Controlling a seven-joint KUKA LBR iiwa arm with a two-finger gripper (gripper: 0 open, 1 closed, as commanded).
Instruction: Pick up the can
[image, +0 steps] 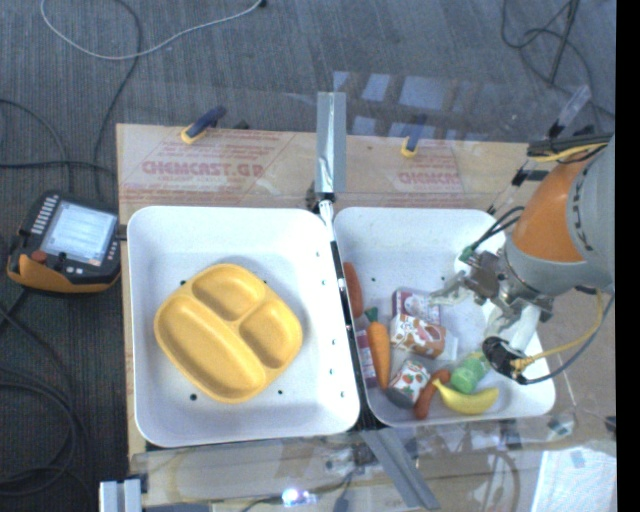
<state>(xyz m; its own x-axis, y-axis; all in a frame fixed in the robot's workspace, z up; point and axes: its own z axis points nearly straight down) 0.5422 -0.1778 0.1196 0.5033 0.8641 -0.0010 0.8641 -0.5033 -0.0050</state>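
The can (420, 325), red and white on its label, lies on its side near the middle of the right bin (440, 215), a little toward the near half. Just in front of it sits a smaller red-and-white pack (408, 380). A carrot (378, 346) lies close on its left. A second, redder one (352, 286) runs along the bin's left wall, so that side is crowded. A banana (468, 400), a green piece (468, 375) and a red pepper (428, 398) fill the near right corner. The bin's far half is bare white floor, the widest open room next to the can.

The claw (487, 290) hangs over the right side of this bin, near the can's right but apart from it. Whether it is wide or narrow, I cannot tell. A black cable loop (500, 356) droops below it.

The left bin (200, 225) holds a yellow divided tray (228, 330) set at a slant, clear of all four walls. Both bins rest on the table (200, 160).
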